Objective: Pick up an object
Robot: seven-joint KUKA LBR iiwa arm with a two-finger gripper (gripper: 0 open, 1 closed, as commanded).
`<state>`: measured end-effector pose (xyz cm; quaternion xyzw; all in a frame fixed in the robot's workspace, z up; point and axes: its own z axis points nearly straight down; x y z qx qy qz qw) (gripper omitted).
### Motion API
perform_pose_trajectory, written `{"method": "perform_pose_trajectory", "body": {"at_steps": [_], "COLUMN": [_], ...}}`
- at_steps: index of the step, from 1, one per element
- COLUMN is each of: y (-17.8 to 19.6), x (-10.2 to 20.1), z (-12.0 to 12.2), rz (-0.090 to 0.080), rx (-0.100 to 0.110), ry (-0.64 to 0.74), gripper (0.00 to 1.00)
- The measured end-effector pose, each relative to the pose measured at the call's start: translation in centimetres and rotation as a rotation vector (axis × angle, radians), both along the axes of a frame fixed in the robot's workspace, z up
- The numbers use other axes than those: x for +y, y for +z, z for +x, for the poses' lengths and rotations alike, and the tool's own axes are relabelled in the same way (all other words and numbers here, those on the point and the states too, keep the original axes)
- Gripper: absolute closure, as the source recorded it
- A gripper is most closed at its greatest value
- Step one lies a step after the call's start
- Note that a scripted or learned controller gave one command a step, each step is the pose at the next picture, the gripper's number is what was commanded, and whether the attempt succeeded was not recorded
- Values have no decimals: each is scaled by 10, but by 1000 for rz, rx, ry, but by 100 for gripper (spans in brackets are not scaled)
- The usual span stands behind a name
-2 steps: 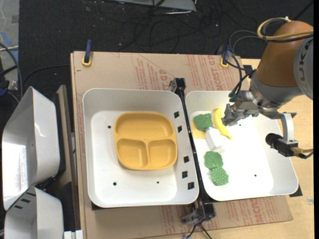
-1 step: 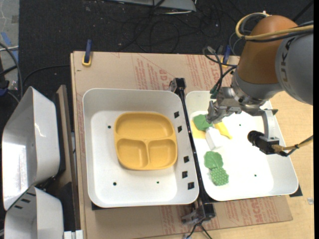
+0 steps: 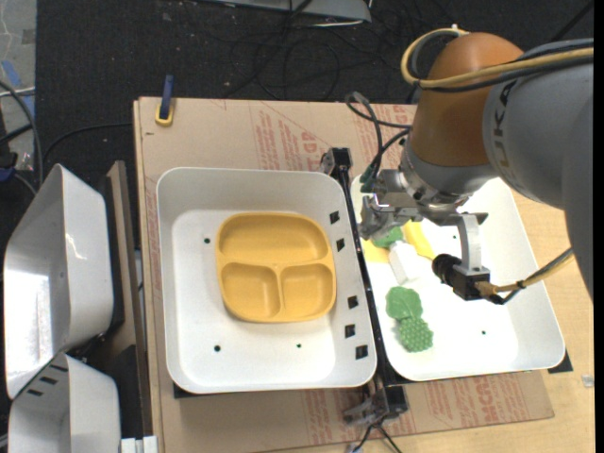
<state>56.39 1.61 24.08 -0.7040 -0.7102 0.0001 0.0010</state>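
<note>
- The yellow divided tray (image 3: 276, 265) lies in the middle of the left bin (image 3: 179, 281).
- The gripper (image 3: 389, 217) hangs over the right bin (image 3: 514, 338), at the edge nearest the tray; whether it is apart or together cannot be told.
- A yellow piece (image 3: 384, 237) and a white block (image 3: 404, 262) lie just beneath it.
- A green bumpy object (image 3: 409, 317) rests farther from the arm (image 3: 472, 92), right of the tray.

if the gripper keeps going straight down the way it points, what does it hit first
Most likely the small white block or the yellow piece beside it in the right white bin, which lie just below the gripper. Depth is hard to judge from this slanted view.
</note>
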Motion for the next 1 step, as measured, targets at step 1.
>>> {"method": "perform_pose_trajectory", "body": {"at_steps": [1], "y": [5], "x": [60], "z": [9], "rz": [1], "rx": [-3], "ry": [1], "gripper": [100]}}
